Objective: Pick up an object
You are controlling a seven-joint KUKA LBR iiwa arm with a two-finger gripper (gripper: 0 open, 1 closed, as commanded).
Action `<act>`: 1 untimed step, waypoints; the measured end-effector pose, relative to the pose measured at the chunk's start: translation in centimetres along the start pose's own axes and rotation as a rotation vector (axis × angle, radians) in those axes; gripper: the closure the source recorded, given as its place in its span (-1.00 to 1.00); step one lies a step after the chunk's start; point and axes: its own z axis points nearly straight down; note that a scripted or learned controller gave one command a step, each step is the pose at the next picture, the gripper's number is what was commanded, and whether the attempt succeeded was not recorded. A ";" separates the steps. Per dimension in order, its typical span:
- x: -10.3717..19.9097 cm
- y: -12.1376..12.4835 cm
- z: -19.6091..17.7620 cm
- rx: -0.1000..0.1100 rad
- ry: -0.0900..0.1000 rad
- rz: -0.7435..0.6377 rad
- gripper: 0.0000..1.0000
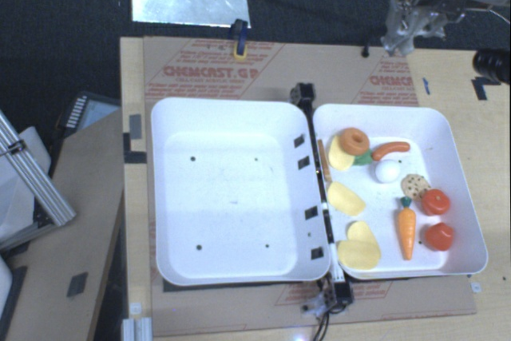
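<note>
Hovering high beyond far edge of right bin [457,141], gripper [405,34] sits well apart from contents; finger state cannot be told, nothing seen in grasp. Task judged not begun: descent, grasp and lift all outstanding. Likely candidate: toy carrot [406,228], lying lengthwise in right bin toward near wall, orange body, green top pointing away, clear of neighbours on one side. Two tomatoes [436,202] just beside it. Doughnut [354,142] near bin's far left corner.

Arm at upper right, raised; gripper [402,40] pointing down, fingers indistinct.
</note>
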 end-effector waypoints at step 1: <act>3.1 -7.8 0.1 -0.001 -0.001 0.001 1.00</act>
